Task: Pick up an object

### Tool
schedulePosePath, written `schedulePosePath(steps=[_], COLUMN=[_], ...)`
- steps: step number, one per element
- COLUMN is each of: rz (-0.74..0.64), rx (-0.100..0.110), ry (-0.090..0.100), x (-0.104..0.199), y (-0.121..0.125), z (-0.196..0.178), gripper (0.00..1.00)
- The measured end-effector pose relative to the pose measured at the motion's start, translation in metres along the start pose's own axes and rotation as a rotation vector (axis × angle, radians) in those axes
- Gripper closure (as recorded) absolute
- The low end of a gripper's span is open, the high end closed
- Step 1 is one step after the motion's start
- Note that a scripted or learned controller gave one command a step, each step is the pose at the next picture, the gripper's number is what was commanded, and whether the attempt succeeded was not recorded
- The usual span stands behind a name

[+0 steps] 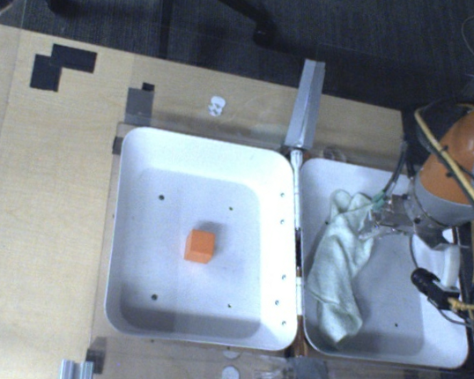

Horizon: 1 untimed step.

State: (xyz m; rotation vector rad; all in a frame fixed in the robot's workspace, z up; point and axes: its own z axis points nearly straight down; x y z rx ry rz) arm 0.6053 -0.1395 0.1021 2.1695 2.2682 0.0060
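The bench (35, 224) has a pale wood top, and two shallow white bins sit directly on it side by side, touching along their inner rims: the left bin (139, 213) and the right bin (391, 342). A grey metal bar (305, 106) lies on the wood behind the seam where the bins meet, a black L-shaped patch (60, 67) marks the far left corner, and a small white scrap (217, 106) rests just behind the left bin. Small dark brackets (140, 102) stand at the left bin's back corner.
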Motion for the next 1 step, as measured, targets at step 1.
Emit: schedulePosePath(steps=[1], rz=[0.124], rx=[0.005], ry=[-0.002], x=[0.054], y=[0.0062], z=[-0.1296], gripper=[1.0])
